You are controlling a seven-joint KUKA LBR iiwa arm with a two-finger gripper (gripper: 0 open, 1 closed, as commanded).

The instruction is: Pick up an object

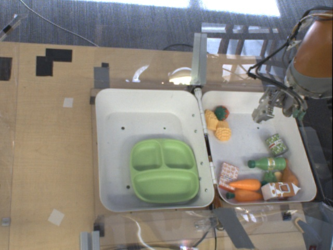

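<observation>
Grey arm with orange band enters at 2 o'clock; its two-finger gripper (263, 113) hangs over the upper part of the right white bin (307, 163), nothing between the fingers, open or closed impossible to tell. Right bin contents: yellow corn cob pieces (217, 127) and a red-green strawberry toy (222, 112) at its 10 o'clock, green can (276, 145) at 3 o'clock, green bottle (268, 164), orange carrots (243, 189), red-white carton (280, 190), pink packet (228, 172) along 6 o'clock. Left white bin (117, 113) holds a green divided plastic plate (164, 171) toward 5 o'clock.
</observation>
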